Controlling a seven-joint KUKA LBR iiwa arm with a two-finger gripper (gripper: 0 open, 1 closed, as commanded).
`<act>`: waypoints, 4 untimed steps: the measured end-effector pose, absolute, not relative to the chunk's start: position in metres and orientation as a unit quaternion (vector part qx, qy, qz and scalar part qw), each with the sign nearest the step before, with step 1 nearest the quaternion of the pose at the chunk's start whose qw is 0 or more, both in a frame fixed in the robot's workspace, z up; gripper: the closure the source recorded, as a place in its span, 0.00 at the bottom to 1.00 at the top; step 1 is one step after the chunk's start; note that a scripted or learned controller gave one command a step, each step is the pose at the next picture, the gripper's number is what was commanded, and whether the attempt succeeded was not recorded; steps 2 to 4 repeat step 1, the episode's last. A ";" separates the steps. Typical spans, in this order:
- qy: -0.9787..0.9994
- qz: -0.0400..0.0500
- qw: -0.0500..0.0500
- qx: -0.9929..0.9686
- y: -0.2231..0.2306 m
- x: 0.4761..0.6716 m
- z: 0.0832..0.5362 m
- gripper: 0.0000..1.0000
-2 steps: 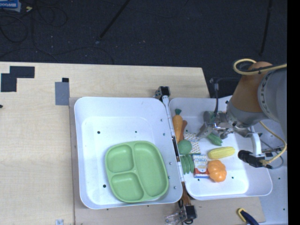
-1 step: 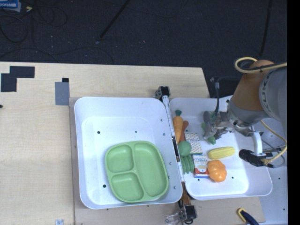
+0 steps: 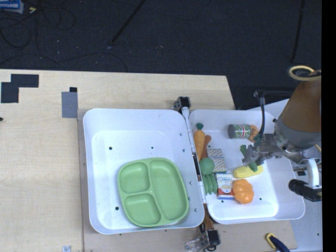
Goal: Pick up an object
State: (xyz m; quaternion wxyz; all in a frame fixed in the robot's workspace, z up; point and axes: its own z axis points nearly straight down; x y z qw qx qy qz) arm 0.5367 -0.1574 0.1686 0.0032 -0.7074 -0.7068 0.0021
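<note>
The right bin (image 3: pixel 287 208) holds several toy foods. Among them are an orange carrot (image 3: pixel 199 140), a tin can lying on its side (image 3: pixel 240 131), a yellow banana-like piece (image 3: pixel 247 171), an orange pepper (image 3: pixel 243 191), a green vegetable (image 3: pixel 207 166) and a small carton (image 3: pixel 224 185). My gripper (image 3: pixel 252 159) hangs low in this bin, just above the yellow piece's right end and below the can. The wrist hides how its tips stand. Nothing visibly lifts off the bin floor.
A green divided plate (image 3: pixel 152 192) lies in the left bin (image 3: pixel 88 140). A patterned packet (image 3: pixel 216 158) sits beside the carrot. The grey and orange arm body (image 3: pixel 302 114) covers the right bin's far right side. Clamps sit on the ridge between the bins (image 3: pixel 182 104).
</note>
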 end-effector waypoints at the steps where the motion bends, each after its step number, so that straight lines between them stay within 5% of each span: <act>1: -0.708 0.002 0.003 -0.707 -0.084 0.571 0.172 1.00; 4: -0.708 0.002 0.003 -0.707 -0.084 0.571 0.172 1.00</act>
